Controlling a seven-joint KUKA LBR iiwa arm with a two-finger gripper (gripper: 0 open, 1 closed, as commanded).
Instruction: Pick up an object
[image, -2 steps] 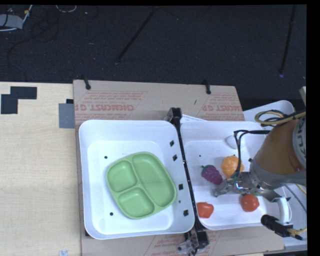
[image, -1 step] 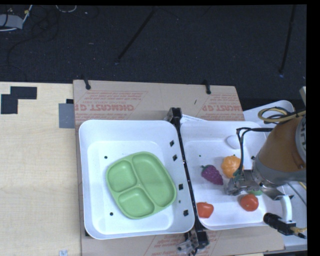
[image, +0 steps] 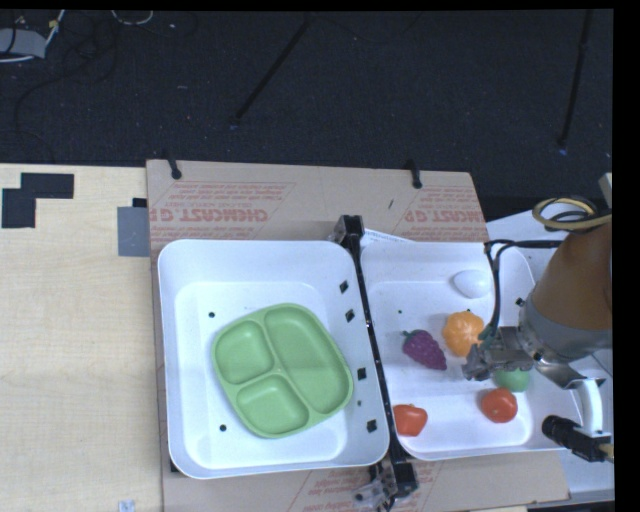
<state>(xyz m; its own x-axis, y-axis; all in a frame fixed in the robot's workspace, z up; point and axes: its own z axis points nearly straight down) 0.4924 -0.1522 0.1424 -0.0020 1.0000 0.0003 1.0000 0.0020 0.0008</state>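
At my nine o'clock a white bin (image: 180, 300) holds a green plate (image: 282, 370), three sections, the largest at its three o'clock. Cardboard (image: 300, 200) lies under the bin. Farther toward nine, wooden bench (image: 70, 350).

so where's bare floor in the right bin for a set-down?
Right bin: bare along the far wall left of the white object, and near the divider above the purple grapes. Crowded mid to near side: orange, gripper, green item, two red pieces. Left bin: bare margin around the green tray.
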